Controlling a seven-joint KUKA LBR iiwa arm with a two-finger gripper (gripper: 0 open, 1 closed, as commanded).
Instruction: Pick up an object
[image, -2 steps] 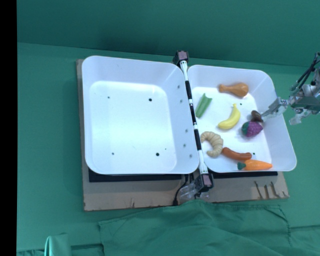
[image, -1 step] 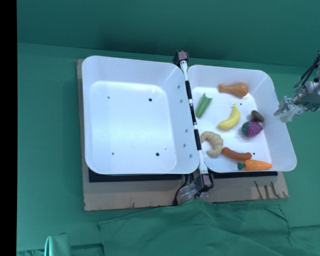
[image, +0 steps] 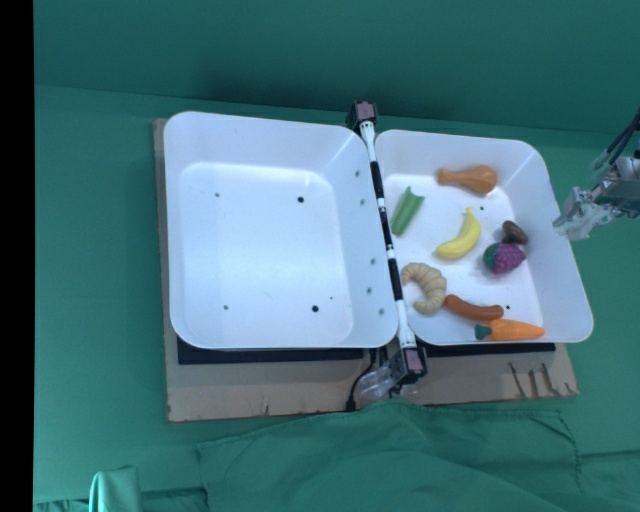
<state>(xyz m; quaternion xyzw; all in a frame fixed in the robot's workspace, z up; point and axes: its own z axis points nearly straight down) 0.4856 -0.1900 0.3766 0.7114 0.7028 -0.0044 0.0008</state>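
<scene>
The right bin (image: 555, 255) holds several toy foods: an orange chicken drumstick (image: 468, 178), a green pod (image: 406, 211), a yellow banana (image: 459, 238), a brown mushroom (image: 514, 232), a purple berry (image: 503, 258), a beige croissant (image: 427, 286), a reddish sausage (image: 472, 308) and an orange carrot (image: 511, 330). My gripper (image: 578, 222) hangs at the right edge of the view, just outside the right bin's right rim, with nothing seen in it.
The left bin (image: 190, 230) lies beside the right one, with a black-and-white striped bar (image: 385, 235) running between them. Both rest on a cardboard sheet (image: 260, 395) over green cloth. A clamp (image: 390, 378) sits at the bar's near end.
</scene>
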